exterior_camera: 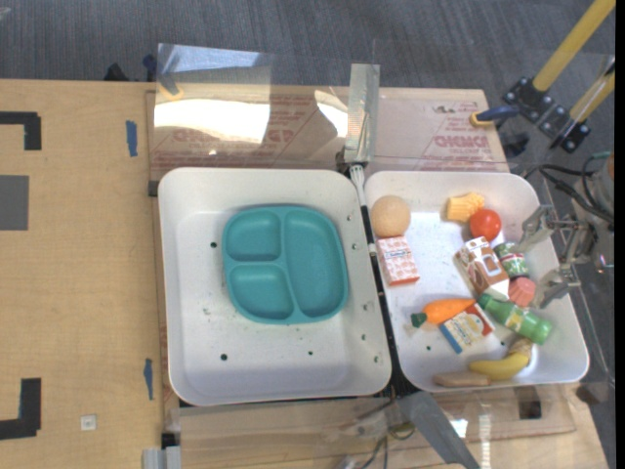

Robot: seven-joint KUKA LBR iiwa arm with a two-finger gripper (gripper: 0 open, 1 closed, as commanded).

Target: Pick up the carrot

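Pincer (557, 252) at right bin's (571, 345) edge — grip state unclear, carrot (444, 312) inside, wooden bench (78, 262), grey floor (293, 8)

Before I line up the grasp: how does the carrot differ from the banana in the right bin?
The carrot is orange with a green tip and nearly straight; the banana is yellow and curved. The carrot lies mid-bin beside a small carton, the banana nearer the bin's front edge. Both lie flat and are elongated.

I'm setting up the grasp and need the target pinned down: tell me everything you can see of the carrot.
The carrot is a small orange toy, plastic-looking, with a green stub at its left end. It lies flat, nearly level across the picture, on the floor of the right bin. Its right end meets a small blue-and-white carton. Nothing grips it.
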